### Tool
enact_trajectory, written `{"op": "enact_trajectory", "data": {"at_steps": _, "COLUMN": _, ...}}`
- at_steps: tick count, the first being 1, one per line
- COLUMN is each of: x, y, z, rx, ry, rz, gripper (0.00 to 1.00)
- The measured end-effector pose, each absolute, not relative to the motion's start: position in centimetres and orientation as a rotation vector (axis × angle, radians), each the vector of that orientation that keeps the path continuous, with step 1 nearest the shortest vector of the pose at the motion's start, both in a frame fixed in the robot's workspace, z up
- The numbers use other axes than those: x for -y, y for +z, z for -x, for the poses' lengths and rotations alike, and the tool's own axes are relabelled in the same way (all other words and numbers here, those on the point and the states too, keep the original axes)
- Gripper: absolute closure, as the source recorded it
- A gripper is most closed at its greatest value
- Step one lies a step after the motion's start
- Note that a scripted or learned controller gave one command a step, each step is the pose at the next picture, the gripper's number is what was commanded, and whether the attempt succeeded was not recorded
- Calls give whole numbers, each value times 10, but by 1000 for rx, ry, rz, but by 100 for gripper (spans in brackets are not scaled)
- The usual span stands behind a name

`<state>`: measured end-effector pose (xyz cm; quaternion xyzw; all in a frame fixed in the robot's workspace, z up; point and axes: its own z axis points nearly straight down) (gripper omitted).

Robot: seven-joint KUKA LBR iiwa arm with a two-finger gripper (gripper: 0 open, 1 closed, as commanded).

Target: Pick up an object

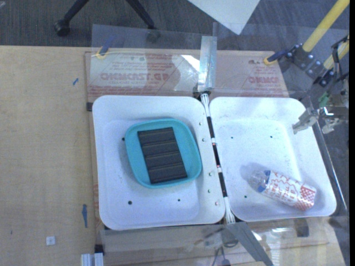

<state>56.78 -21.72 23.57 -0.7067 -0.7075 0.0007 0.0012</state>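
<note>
A: Left bin (111,204): teal tray (135,168), dark ridged block (161,155) on it. Right bin (244,115): plastic bottle (283,186), red-and-white label, lying near the front

B: Gripper (317,115)?

A: At the right bin's far right rim; finger state can't be told. Bottle lies down-left of it, long axis running left-right, slightly tilted

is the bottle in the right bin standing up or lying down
Lying down: the bottle rests on its side on the right bin floor, cap end pointing left.
</note>
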Motion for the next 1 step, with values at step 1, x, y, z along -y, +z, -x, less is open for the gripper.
{"op": "enact_trajectory", "data": {"at_steps": 1, "x": 200, "y": 180, "z": -504, "rx": 2114, "ry": 1, "rz": 2323, "gripper": 0}}
